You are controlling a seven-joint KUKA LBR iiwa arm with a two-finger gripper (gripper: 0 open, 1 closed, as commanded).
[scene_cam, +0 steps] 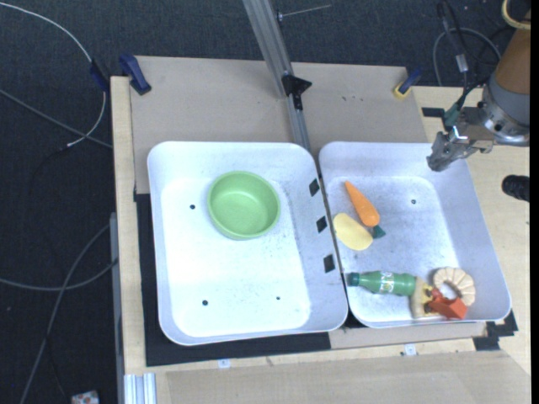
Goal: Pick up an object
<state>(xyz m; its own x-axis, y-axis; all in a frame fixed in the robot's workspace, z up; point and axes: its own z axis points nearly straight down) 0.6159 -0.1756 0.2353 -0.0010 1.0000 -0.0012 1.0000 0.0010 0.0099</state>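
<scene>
Camera view looks down on a bench with two white bins side by side. Closest to us, at the near edge of the right bin, some toys lie close together. A green bottle lies on its side, with its cap pointing toward the left bin. Just beside the bottle's other end is a pale ring-shaped toy with a red piece touching it at the near right corner.

A little farther back in the same bin sits a yellow lemon toy. An orange carrot lies just behind it, tilted, with its thin tip pointing away to the far left. The lemon and the carrot touch or nearly touch; it is hard to tell which.

In the left bin there is a green bowl, sitting upright near the far middle of the bin. It is well apart from the toys.

Farther back, at the far right corner of the right bin, is the gripper. It hangs over the bin's rim, well apart from the carrot and the other toys. Nothing shows between its tips, and it touches no toy. It is small and dark, so I cannot tell whether its tips are apart or together. The grey arm with its orange band comes in from the right.

A metal pole slants up from between the bins at the far side.
</scene>
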